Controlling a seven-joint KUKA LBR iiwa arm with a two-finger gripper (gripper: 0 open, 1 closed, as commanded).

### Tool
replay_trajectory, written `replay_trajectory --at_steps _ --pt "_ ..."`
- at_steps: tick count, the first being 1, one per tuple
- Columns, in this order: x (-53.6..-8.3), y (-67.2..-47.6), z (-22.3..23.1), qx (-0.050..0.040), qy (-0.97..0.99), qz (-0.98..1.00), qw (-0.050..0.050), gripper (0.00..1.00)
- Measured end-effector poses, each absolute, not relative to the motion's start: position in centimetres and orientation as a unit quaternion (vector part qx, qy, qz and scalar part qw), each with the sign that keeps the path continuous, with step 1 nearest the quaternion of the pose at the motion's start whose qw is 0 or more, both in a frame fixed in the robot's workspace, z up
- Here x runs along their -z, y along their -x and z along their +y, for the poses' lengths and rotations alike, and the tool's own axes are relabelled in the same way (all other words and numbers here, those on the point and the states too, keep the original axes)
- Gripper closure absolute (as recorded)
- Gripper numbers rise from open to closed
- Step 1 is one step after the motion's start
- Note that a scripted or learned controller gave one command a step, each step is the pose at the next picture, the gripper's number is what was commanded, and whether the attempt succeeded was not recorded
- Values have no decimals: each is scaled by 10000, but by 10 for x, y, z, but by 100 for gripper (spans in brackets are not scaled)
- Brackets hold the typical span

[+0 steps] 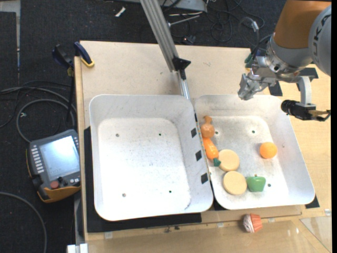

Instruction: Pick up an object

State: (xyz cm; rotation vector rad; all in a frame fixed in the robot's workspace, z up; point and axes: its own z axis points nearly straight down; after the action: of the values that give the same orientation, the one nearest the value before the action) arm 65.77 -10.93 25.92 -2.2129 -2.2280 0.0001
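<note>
Tool [247, 92] hovers over far edge of right bin [295, 141]; finger state cannot be told. Toy orange [268, 150] sits alone at the bin's right side. Likely light, rigid, smooth plastic; may roll. Best taken across its widest middle.

Dark carpet floor [31, 30], loose cables [26, 101], possibly teach pendant [55, 165] at left.

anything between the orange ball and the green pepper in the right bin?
Nothing. In the camera view, bare white bin floor separates the orange ball from the green pepper; the two tan discs lie off to the left.
</note>
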Motion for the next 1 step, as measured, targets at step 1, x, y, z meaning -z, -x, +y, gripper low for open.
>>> replay_trajectory --at_steps 1 --pt "-259 -643 -57 0 7044 -7098 13 100"
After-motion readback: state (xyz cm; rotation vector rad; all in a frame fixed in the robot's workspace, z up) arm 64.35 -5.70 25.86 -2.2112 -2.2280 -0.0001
